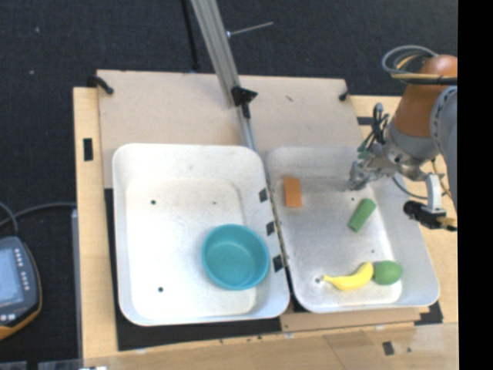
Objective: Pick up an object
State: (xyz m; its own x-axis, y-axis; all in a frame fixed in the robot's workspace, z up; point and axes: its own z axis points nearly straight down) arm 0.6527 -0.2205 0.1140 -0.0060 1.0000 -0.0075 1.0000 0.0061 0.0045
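Candidate objects all lie loose in the right bin (408,245): green cylinder (361,214) near the middle, tilted; orange block (293,193) by the left wall; yellow banana (349,278) touching a green lime-like fruit (387,273) at the near edge. The left bin (154,176) holds a teal bowl (236,256), upright, toward its near right corner.

Progress: judged as not yet picked. Every item rests on a bin floor and none is lifted, so the approach, closing and lift are all left to do.

End effector (362,173): poised over the far part of the right bin, just beyond the green cylinder (nearest item, so the likely target) and apart from it. It touches and carries nothing visible. Whether it is spread or closed: cannot tell, too small and dark against the arm (420,122).
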